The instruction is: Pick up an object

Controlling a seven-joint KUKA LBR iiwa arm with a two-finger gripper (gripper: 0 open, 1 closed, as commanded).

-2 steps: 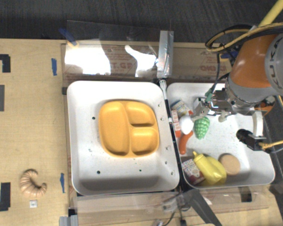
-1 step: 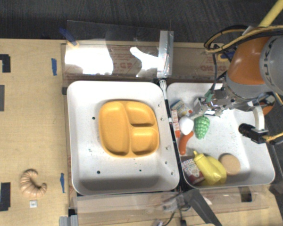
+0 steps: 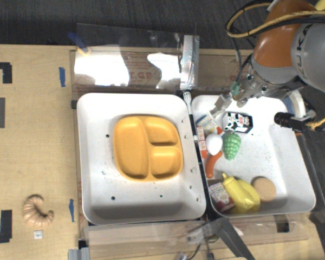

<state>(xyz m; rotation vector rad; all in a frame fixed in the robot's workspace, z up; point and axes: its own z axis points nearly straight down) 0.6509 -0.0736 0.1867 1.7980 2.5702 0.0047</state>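
Left bin point(image 3: 92, 112) holds a yellow divided tray point(image 3: 148, 147); right bin point(image 3: 292, 167) holds mustard bottle point(image 3: 241, 192), egg point(image 3: 213, 143), green toy point(image 3: 232, 145) (gripper point(image 3: 219, 106) at its upper-left corner, grip unreadable).

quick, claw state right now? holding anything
claw: it cannot be told whether it is open or closed; nothing is visibly held. It sits over the right bin's upper-left corner, just above the white egg.
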